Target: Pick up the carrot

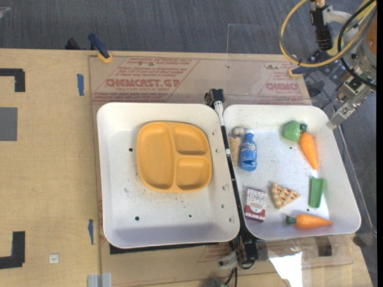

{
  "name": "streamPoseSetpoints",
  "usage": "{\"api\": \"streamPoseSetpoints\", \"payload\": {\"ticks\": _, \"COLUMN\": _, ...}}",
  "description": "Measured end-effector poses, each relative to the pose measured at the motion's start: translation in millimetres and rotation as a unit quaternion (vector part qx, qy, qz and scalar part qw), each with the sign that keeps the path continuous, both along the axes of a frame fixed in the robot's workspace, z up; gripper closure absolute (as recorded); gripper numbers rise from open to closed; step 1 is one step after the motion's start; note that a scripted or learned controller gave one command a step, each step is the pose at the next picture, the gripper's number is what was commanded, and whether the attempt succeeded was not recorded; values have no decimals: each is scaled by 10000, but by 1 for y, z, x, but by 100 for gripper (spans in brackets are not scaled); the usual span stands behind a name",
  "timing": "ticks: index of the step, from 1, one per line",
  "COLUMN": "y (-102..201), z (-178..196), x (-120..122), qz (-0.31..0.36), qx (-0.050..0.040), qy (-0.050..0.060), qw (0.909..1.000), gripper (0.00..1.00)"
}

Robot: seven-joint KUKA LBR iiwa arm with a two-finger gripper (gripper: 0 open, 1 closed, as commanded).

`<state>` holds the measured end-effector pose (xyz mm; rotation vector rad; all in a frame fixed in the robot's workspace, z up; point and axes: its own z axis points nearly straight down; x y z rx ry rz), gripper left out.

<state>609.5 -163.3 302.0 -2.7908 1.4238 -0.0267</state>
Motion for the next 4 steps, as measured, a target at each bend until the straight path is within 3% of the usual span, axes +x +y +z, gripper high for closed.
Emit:
{"api": "streamPoseSetpoints", "payload": {"ticks": 1, "y": -15, "z": -200, "x": 8, "qz": 1072, "qx": 52, "qy": 152, "qw": 9941, "gripper": 100}}
{"api": "streamPoseSetpoints", "payload": {"ticks": 2, "y": -14, "z": -193, "x": 12, "qz": 1079, "qx": 41, "qy": 94, "qw": 9941, "gripper": 0}}
{"api": "streamPoseSetpoints", "payload": {"ticks": 3, "y": -19, "z": -208, "x": -7, "qz": 1394, "qx": 139, "qy": -49, "qw": 9901, "gripper": 0}}
{"api": "streamPoseSetpoints", "payload": {"ticks": 4, "y": -20, "z": -211, "x": -41, "qz": 1014, "qx": 140, "qy": -26, "qw": 9947, "gripper": 0}}
